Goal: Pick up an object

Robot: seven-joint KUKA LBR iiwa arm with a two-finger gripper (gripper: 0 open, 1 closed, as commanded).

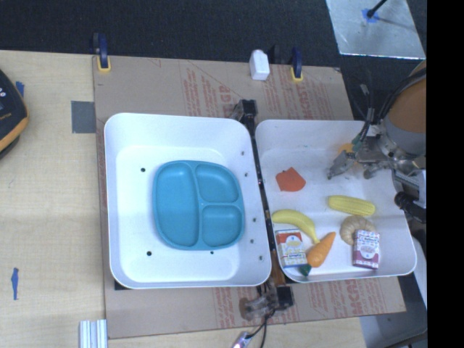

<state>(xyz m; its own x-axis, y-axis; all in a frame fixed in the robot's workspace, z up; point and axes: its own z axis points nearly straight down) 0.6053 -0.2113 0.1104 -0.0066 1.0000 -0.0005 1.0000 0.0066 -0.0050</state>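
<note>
**Inspector A:** Camera view, looking down at a slant. Light wooden table (51,194) carries two shallow white plastic bins side by side on a brown cardboard sheet (181,85). Left white bin (123,133) holds a blue three-compartment plastic tray (197,203), lying flat near its middle.

**Inspector B:** And the right white bin (312,136)?

**Inspector A:** Six items. An orange-red wedge-shaped piece (291,180) sits toward the left wall, apart from the rest. A yellow corn cob (351,206) lies right of centre. A yellow banana (295,221) curves below the wedge. An orange carrot with green tip (319,251) lies tilted, its tip end beside a small red-and-white carton (291,249) at the near-left corner. A tan rounded object (358,227) (a bread roll or similar, too small to tell) touches the top of a second red-and-white carton (366,251).

**Inspector B:** Position of the arm?

**Inspector A:** Entering from the right, orange band (407,107) visible at the edge. The tool (346,164) is over the upper right part of the right bin, above the corn cob and well apart from the wedge. Its grey fingers (337,167) are spread, nothing between them.

**Inspector B:** Any item lifted?

**Inspector A:** None; all six lie in the bin.
</note>
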